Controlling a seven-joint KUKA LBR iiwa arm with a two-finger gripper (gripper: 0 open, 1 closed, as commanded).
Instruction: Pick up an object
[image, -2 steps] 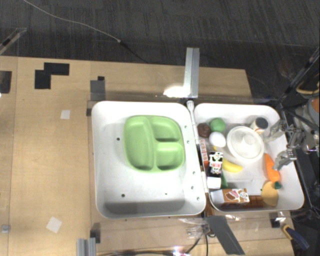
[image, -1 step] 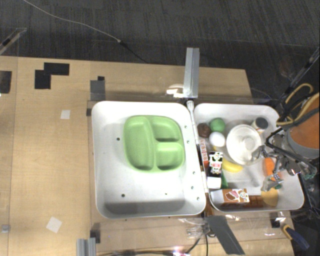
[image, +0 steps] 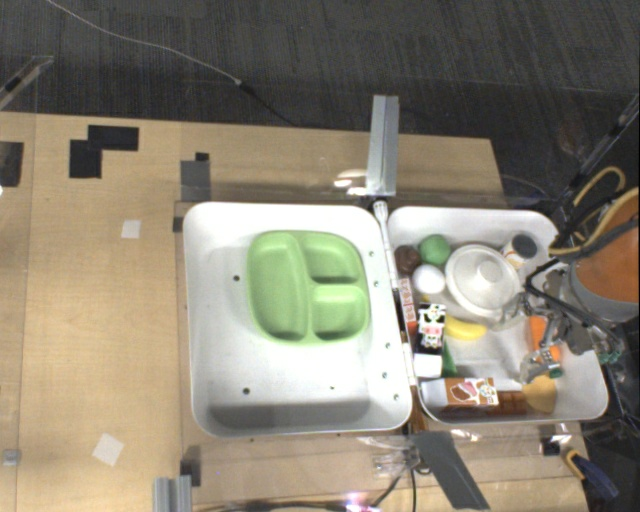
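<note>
**Arm low over the crowded right bin, nothing yet lifted**

Camera view: The bench (image: 90, 330) carries two white bins. The left bin (image: 215, 300) holds a green divided tray (image: 305, 285), lying flat near its centre. The right bin (image: 590, 400) is the crowded one, taken here as landmark. Toward its middle sits a white lidded pot (image: 482, 280); just behind that a green ball (image: 434, 248), a white ball (image: 429, 279) and a brown ball (image: 407, 259). A yellow piece (image: 464, 328) lies just in front of the pot, a brown carton (image: 472, 392) along the bin's near wall.

The tool (image: 548, 350) hangs over the bin's right side, reaching toward the clutter, probably seeking a graspable object. Whether it is wide or narrow, I cannot tell.
</note>
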